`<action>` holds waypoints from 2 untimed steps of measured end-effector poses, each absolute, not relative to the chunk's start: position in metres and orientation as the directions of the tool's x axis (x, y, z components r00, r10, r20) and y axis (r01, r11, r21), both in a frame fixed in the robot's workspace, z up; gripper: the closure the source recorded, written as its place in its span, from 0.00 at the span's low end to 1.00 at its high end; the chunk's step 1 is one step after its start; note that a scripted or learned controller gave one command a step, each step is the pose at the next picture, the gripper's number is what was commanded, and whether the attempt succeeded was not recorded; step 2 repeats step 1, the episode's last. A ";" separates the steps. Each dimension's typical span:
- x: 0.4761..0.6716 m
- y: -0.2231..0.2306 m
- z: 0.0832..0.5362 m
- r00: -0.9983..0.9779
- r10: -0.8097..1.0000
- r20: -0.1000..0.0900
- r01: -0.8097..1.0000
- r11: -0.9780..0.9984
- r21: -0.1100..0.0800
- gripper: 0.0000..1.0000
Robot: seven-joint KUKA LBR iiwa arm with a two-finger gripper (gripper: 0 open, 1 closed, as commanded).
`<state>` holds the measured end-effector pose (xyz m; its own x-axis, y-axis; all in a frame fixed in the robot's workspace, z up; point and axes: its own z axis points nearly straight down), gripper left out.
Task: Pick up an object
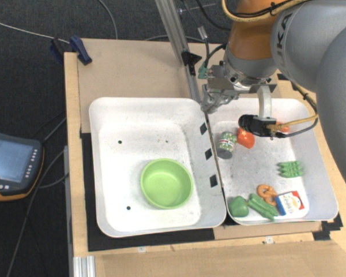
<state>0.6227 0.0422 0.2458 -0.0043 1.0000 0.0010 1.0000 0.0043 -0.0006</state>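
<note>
1. How far the jaws stand open cannot be told; the gripper (214, 98) is seen at the far end of the bins, over the seam where the left bin (104, 109) and the right bin (322, 161) meet, and nothing can be made out in its grasp.
2. The objects that could be picked up are found lying in the bins, apart from the gripper.
3. A small can (225, 144) with a green label is seen in the right bin close to the seam, with a red-orange toy (245, 138) just beside it.
4. A ridged green piece (290, 168) is placed near the right wall of that bin.
5. Along the near edge a rounded green toy (238, 206), a long green pod (263, 207), a pretzel (266, 191) and a small white carton (292, 202) with red and blue print are clustered close together.
6. A light green bowl (166, 183) is set upright in the near half of the left bin.
7. Both bins are borne by a brown bench (132, 68).
</note>
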 end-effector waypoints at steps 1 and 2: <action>0.636 0.096 0.236 -0.004 1.000 0.001 1.000 0.004 0.000 1.00; 0.636 0.096 0.236 -0.004 1.000 0.001 1.000 0.004 0.000 1.00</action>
